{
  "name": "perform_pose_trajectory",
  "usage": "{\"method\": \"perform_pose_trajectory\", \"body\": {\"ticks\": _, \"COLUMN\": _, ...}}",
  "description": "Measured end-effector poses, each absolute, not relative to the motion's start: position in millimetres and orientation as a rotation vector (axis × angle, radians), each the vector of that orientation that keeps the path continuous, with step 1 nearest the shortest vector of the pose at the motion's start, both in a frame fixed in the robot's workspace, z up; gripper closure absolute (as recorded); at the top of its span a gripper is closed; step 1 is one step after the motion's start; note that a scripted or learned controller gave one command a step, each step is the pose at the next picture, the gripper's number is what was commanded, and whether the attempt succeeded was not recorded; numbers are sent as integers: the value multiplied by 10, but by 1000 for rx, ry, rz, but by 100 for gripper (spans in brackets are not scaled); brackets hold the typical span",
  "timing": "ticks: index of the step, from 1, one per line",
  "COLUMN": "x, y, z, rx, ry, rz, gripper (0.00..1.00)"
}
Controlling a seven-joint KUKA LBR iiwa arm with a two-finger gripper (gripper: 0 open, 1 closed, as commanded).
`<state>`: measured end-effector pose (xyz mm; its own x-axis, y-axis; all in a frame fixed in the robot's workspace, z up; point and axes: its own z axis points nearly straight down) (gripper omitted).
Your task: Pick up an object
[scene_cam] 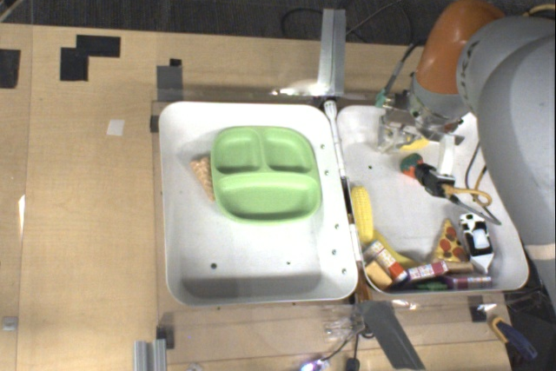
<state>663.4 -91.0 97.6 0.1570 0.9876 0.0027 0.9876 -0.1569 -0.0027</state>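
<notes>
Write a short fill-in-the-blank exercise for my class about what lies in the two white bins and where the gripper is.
1. The green divided tray lies in the ____ bin.
2. The corn cob is ____ in colour.
3. The gripper hangs over the ____ bin.
4. The green tray has ____ compartments.

Missing words: left; yellow; right; three

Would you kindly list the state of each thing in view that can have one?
Green three-compartment plastic tray: flat, right way up, in the left white bin.
Yellow corn cob: lying along the left wall of the right white bin.
Slice of toy pizza: lying flat near the right bin's front corner.
Gripper: low over the right bin's far end.
</notes>
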Motion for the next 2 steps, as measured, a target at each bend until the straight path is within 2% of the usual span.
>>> {"method": "perform_pose_trajectory", "body": {"ticks": 1, "x": 6515, "y": -1543, "z": 915, "rx": -2194, "ry": -2250, "rz": -2, "gripper": 100}}
{"method": "perform_pose_trajectory", "body": {"ticks": 2, "x": 6515, "y": -1541, "z": 915, "rx": -2193, "ry": -2251, "rz": -2, "gripper": 0}}
